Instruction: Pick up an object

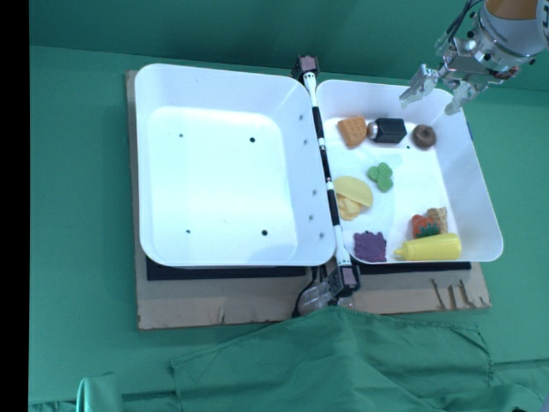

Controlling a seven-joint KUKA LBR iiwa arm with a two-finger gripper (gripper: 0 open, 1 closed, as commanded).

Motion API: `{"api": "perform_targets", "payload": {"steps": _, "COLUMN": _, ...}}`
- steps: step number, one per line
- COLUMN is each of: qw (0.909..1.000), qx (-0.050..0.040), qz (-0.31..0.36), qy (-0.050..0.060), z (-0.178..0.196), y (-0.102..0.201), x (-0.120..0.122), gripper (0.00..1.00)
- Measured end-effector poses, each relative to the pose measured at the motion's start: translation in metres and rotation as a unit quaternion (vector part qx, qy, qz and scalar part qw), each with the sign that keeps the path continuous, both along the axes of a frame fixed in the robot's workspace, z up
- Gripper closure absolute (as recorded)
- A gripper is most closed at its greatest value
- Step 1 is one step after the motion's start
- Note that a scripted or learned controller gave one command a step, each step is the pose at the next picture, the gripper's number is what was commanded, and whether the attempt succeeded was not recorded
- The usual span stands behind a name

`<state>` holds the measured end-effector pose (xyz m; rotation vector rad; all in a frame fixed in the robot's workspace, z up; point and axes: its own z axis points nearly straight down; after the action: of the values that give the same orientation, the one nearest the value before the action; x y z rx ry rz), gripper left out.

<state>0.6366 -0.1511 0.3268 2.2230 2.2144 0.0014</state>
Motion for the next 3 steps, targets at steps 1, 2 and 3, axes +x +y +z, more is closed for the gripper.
{"api": "perform_targets", "payload": {"steps": 1, "qw": 1.0000, "qx": 0.0013, "qz": 0.001, "qy": 0.004, "z": -0.100, "y": 0.028, "x": 0.000, "gripper": 0.00}}
{"api": "perform_targets", "payload": {"steps": 2, "qw": 1.0000, "qx": -0.0021, "qz": 0.000, "qy": -0.005, "z": -0.144, "y": 0.045, "x": -0.017, "gripper": 0.00}}
{"api": "perform_targets", "payload": {"steps": 3, "qw": 1.0000, "qx": -0.0020, "qz": 0.000, "qy": -0.006, "z": -0.064, "y": 0.005, "x": 0.025, "gripper": 0.00}}
